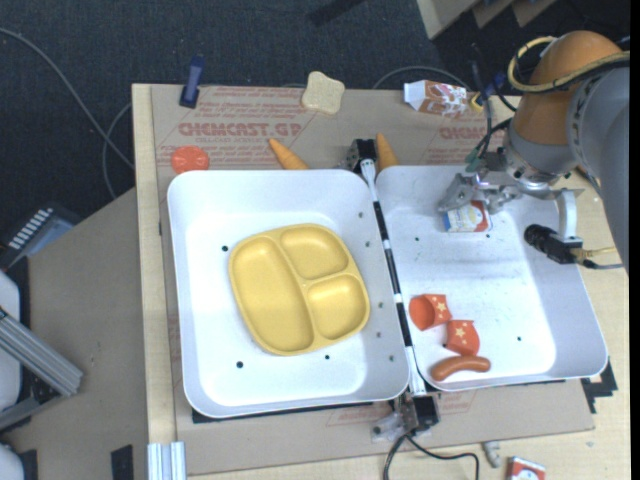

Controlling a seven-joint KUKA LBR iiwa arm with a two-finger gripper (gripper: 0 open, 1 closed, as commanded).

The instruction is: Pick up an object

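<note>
A small white carton [466, 218] with red-blue print lies under the gripper [476, 193].

Lighting even, bright, from overhead: white bins [200, 368] near overexposed with mild glare, yellow tray [297, 288] softly shaded in its hollows, shadows short and faint, dark floor [90, 48] dim, overall focus slightly soft.

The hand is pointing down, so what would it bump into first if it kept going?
Most likely the small white carton lying right under the hand in the right bin. How much gap remains is hard to judge from above.
</note>
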